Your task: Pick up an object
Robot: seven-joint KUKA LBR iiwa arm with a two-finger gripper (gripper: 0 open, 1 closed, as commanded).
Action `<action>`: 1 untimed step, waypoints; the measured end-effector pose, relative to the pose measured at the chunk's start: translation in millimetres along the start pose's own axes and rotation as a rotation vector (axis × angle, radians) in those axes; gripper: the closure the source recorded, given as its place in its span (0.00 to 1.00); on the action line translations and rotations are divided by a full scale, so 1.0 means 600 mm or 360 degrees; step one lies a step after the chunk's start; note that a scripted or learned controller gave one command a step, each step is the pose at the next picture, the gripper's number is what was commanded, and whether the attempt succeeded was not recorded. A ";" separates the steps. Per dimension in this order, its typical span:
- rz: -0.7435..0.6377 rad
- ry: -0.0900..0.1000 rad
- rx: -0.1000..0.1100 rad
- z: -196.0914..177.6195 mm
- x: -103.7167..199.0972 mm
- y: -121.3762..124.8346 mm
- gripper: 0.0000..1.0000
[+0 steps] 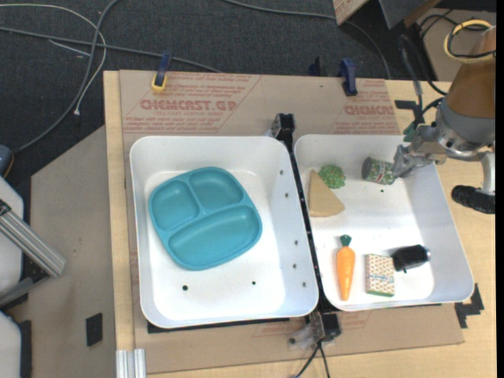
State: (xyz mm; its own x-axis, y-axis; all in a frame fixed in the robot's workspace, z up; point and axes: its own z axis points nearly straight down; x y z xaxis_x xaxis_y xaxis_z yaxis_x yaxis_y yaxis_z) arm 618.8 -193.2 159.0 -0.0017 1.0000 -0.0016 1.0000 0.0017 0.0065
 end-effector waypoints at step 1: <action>0.0000 0.0000 0.0001 -0.106 0.004 0.007 1.00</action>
